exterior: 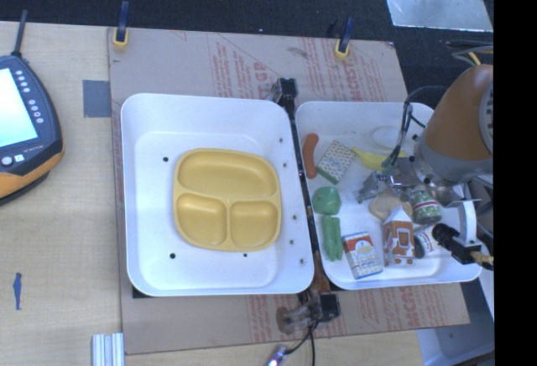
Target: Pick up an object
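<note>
Hand: your hand sits low in the right bin, toward its 3 o'clock side; you cannot tell its state.
Nearest things: beige lump just beside it at 6 o'clock, yellow banana at 12.
Left bin: holds the yellow divided tray.
Progress: nothing visibly lifted; the grasp and lift are left, by your view.

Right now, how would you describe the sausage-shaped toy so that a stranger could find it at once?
Start at the right white bin, the one crowded with toy food. Go to its near-left wall, beside the divider between the bins. There lies the orange-red sausage, a slim rounded stick above the round green ball; its neighbours are green or box-shaped, and it alone is reddish and plain.
</note>
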